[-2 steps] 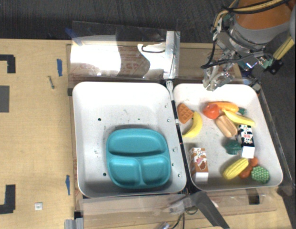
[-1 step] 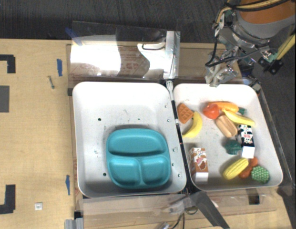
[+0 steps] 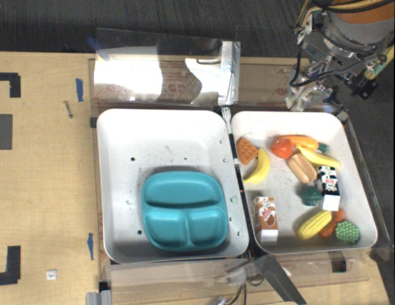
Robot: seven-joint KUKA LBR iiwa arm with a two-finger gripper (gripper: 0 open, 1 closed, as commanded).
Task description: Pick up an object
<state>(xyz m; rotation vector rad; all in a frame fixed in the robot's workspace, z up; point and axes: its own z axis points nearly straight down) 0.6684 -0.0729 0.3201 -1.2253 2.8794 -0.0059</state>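
The right bin [image 3: 356, 170] holds several toy foods: a waffle [image 3: 247, 150], a banana [image 3: 261, 168], a tomato [image 3: 282, 147], a carrot [image 3: 300, 140], a hot dog [image 3: 302, 168], a black-and-white carton [image 3: 329, 187], a corn cob [image 3: 313, 223], a green knobbly piece [image 3: 347, 232] and a small snack box [image 3: 266, 217]. My gripper [image 3: 310, 97] hangs above the bin's far edge, up and to the right of the tomato, apart from every toy. Nothing shows beneath it but the bin's rim and the bench.
A teal divided plate [image 3: 183, 210] lies in the left bin [image 3: 121, 145]. A clear plastic panel with a taped metal bracket [image 3: 228, 75] stands behind the bins. The arm's cables [image 3: 308, 18] hang at the upper right. Brown board [image 3: 38, 170] lies to the left.
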